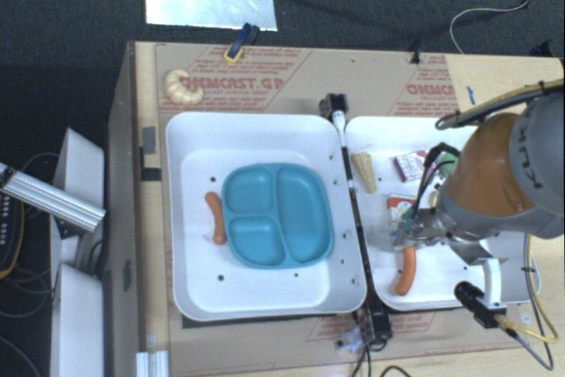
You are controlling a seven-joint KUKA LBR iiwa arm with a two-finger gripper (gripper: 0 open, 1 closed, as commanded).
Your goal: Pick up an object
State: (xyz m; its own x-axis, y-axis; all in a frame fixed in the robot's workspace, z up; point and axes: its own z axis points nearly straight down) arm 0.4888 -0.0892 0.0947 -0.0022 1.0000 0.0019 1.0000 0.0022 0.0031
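Robotics lab: cardboard-topped table, two white bins, loose cables, dark carpet, toy food test items.

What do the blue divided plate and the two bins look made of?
Blue divided plate: probably moulded plastic, uniform colour, soft sheen, rounded compartment walls. Left bin and right bin: likely thin formed plastic too, smooth matte white with rounded corners.

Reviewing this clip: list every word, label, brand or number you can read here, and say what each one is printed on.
"CHEMCAST GP", roughly, in red print on the brown board behind the left bin; blurred, so the reading is uncertain.
The same red print repeats on the board behind the right bin, too slanted and blurred to read.
Dark letters on the arm near the picture's edge: cut off, unreadable.
Small red and white packet in the right bin: print too small to read.
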